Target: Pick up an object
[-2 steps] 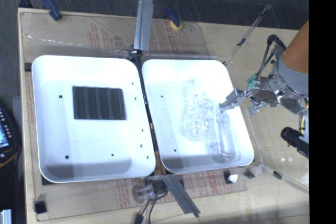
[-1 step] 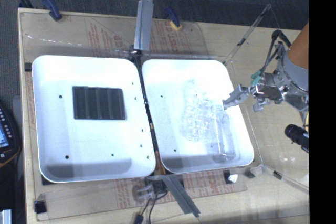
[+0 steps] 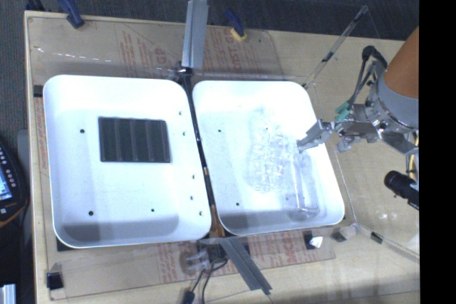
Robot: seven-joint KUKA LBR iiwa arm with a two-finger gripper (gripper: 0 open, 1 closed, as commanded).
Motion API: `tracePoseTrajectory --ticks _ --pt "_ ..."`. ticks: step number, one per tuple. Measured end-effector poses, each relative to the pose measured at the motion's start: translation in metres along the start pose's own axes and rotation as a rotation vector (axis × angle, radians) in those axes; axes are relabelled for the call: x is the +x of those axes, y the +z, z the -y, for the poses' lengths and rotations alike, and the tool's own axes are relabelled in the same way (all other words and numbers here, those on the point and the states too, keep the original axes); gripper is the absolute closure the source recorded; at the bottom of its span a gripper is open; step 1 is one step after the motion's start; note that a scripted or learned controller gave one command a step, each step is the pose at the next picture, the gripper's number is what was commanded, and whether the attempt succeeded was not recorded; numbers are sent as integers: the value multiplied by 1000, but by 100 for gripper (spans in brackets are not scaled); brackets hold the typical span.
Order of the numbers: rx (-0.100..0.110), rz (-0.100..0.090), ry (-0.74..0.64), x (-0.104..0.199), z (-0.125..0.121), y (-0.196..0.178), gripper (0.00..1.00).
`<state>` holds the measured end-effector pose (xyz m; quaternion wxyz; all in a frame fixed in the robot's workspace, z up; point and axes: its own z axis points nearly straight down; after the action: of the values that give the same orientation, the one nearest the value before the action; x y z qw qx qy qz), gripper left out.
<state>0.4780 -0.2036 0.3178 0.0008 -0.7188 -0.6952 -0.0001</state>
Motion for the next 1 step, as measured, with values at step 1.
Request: tracePoseTrajectory --ticks 1 --pt "1 1 -42 -3 0 14 0"
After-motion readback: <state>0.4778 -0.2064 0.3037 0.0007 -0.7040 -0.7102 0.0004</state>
